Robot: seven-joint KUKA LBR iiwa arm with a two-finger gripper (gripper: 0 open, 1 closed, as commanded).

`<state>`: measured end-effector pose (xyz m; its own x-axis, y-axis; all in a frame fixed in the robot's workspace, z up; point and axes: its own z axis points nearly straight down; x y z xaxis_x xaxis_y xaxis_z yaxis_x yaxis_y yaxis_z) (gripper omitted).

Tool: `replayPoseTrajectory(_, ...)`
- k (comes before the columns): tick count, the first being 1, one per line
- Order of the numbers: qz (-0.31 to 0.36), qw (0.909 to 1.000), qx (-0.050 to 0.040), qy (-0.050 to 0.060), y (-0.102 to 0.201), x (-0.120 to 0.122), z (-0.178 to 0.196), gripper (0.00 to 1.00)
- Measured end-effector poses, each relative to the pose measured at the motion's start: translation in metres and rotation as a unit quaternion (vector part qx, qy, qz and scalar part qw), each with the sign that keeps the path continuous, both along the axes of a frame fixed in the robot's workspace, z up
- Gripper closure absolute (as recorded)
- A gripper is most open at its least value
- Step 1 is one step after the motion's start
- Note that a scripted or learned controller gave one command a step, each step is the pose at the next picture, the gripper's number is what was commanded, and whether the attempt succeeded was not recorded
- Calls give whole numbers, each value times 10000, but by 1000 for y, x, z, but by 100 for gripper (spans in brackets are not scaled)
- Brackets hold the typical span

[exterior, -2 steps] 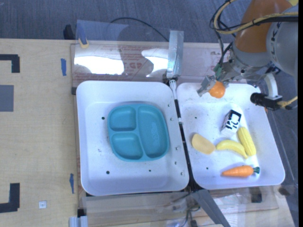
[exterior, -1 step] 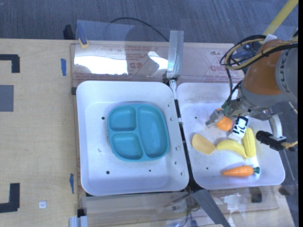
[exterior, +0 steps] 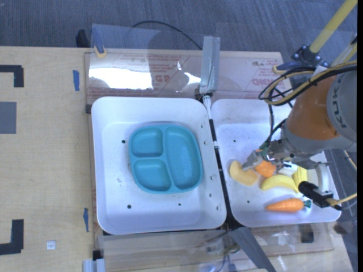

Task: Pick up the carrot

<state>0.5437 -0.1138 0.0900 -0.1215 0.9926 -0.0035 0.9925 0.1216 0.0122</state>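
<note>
The carrot [exterior: 285, 205] is orange with a small green end on its right. It lies flat near the front edge of the right bin [exterior: 244, 129]. My gripper [exterior: 258, 163] hangs over the middle of that bin, behind and to the left of the carrot and apart from it. Its tip is down among the other play foods, right beside a small round orange piece [exterior: 265, 169]. The arm's orange band and grey wrist [exterior: 311, 123] cover the bin's right side.
A yellow banana [exterior: 282, 181] lies between the gripper and the carrot. A pale yellow piece [exterior: 243, 174] sits to the gripper's left. The left bin [exterior: 108, 152] holds a blue divided plate [exterior: 166, 157]. Cables loop behind the arm at the right.
</note>
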Motion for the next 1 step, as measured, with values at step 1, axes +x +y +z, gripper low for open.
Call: replayPoseTrajectory(1, -1557, 9878, 23, 0, -22, -60, 0, 100)
